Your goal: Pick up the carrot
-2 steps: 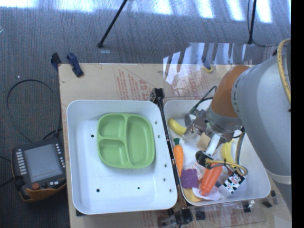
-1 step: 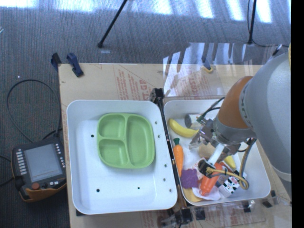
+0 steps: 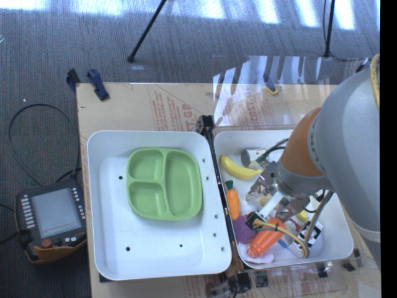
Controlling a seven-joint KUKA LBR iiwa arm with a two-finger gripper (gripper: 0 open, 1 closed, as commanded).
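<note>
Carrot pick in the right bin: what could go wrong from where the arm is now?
1. There are two carrots: a small one by the divider and a larger one under the gripper; the wrong one may get grabbed.
2. The larger carrot lies against a purple toy and cables, so the fingers could snag them.
3. The banana sits close and could be knocked.

robot lab | tripod legs [image 3: 149, 27] | teach pendant [image 3: 53, 216] | carpet [image 3: 37, 54]

Grey carpet [image 3: 37, 48], sunlit stripes, tripod legs [image 3: 152, 23], handheld controller [image 3: 53, 219].
</note>
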